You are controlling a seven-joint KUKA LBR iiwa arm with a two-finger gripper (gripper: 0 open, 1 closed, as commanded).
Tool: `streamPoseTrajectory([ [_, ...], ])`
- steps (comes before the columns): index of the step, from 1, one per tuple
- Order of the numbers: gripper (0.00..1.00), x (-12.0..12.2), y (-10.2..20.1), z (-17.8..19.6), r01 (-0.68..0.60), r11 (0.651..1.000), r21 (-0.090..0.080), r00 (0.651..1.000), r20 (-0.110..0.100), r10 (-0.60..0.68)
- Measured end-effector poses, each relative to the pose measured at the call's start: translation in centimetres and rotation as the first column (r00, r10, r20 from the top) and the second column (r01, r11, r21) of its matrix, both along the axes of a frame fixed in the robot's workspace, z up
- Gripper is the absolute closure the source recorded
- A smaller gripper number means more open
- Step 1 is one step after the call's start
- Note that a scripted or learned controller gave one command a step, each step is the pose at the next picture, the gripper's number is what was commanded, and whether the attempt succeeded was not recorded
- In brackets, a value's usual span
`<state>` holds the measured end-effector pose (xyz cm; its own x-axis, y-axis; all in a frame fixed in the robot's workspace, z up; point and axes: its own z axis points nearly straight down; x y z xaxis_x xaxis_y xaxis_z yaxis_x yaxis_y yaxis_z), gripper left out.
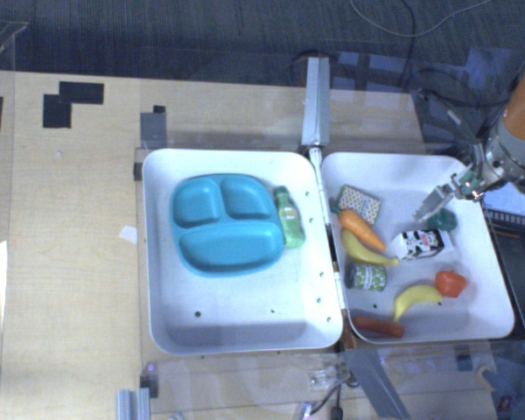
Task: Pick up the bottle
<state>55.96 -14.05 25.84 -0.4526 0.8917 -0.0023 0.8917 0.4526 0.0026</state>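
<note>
Two white bins sit side by side on the bench. The left bin (236, 322) holds two things: one blue divided tray (226, 224) with three compartments, lying toward the bin's 12 o'clock side, and one pale green bottle (289, 218), lying on its side and touching the tray's 3 o'clock edge, close to the wall shared with the other bin.

The right bin (490, 309) holds a scatter of small items. Near its 9 o'clock wall lie one patterned packet (360, 203), one carrot (361, 227) just below it, and one yellow banana (367, 250) touching the carrot. At 6 o'clock from these sits one small green can (367, 276), and at the bin's 6 o'clock rim one dark red sausage-like piece (379, 326). A second banana (416, 298) lies near centre, with one red-orange pepper (451, 283) at its 3 o'clock. One black-and-white carton (419, 243) rests beside one dark teal object (442, 220).

The gripper (430, 205) hangs over the right bin toward 1 o'clock, well apart from the bottle; whether its jaws are apart or together cannot be told.
</note>
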Motion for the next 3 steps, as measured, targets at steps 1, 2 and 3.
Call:
streamPoseTrajectory([
  [1, 1.0, 3.6, 8.1, 16.4, 0.058, 0.998, 0.0, 0.998, 0.004, -0.058],
  [2, 1.0, 10.2, 12.6, 17.6, -0.021, 1.0, 0.0, 1.0, 0.002, 0.021],
  [3, 1.0, 11.0, 16.5, 17.6, 0.023, 1.0, 0.0, 1.0, 0.003, -0.023],
])
